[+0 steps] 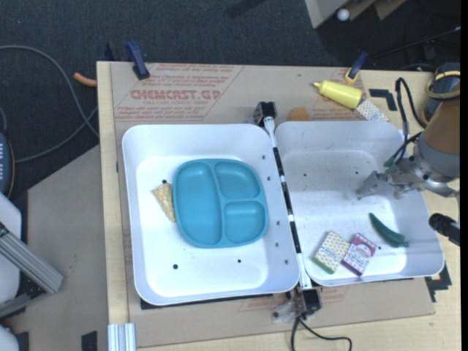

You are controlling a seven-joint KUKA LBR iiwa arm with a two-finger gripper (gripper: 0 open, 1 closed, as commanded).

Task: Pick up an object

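My fingers (369, 189) hang low over the right bin (329, 141), out toward its right side, and they look spread a little with nothing between them, though they are small and grey against the white and I cannot be fully sure of the gap. The nearest thing to them is the green pepper (386, 229), lying on the bin floor just in front of my fingers and a touch to their right, apart from them. Farther toward the bin's front edge lie two small packets side by side and nearly touching: a checked packet (331, 251) and a pink packet (359, 254), both well clear of my fingers. My arm (442, 141) comes in from the bin's right rim, the wrist bent so the fingers point left across the bin floor. To the left of the right bin, edge to edge with it, sits the left bin (142, 196), holding a blue tray (219, 202) with three compartments and a tan cracker (165, 199) tucked against the tray's left edge. Behind the right bin, on the table (190, 93), rests a yellow bottle (338, 92). Beyond the table is dark carpet (183, 13).
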